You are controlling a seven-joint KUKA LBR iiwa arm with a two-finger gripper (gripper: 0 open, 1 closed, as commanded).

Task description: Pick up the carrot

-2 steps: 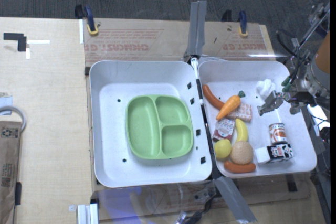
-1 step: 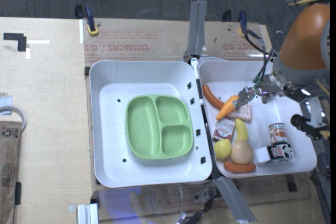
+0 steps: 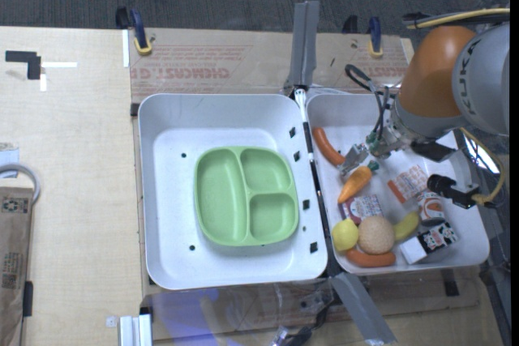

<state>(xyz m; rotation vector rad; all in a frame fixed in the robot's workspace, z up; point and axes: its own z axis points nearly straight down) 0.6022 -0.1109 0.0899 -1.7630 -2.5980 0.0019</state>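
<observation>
The arm [image 3: 466, 81] runs off the right edge. The claw [image 3: 354, 162] is too small to judge its fingers. The bun [image 3: 376, 234] covers part of a sausage [image 3: 371, 258]. A brown bag [image 3: 15, 251] is cut by the left edge.

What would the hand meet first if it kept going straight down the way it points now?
Most likely the carrot: the hand sits right above its upper end in the right bin. Depth is unclear from this slanted view.
</observation>
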